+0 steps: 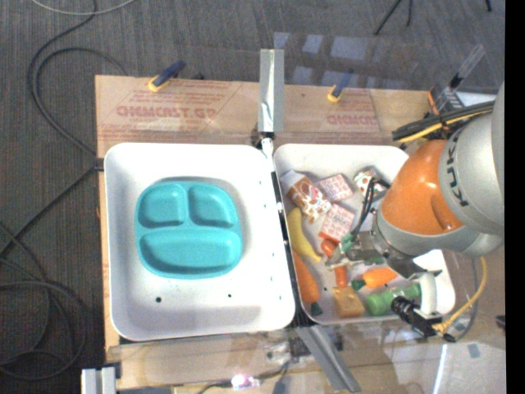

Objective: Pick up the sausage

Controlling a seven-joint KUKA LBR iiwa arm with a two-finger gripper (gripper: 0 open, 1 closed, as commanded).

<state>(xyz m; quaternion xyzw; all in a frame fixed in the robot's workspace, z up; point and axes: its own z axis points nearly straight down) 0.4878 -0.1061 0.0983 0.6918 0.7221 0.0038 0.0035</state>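
My gripper hangs low over the middle of the right bin, among a pile of toy foods. A small reddish-orange piece, possibly the sausage, pokes out just left of the gripper; most of it is hidden by the gripper. I cannot tell whether anything is held. The grey and orange arm covers the bin's right half.
The right bin holds a yellow banana, an orange carrot, pink-and-white packets, a brown block, an orange piece and a green item. The left bin holds a teal divided plate.
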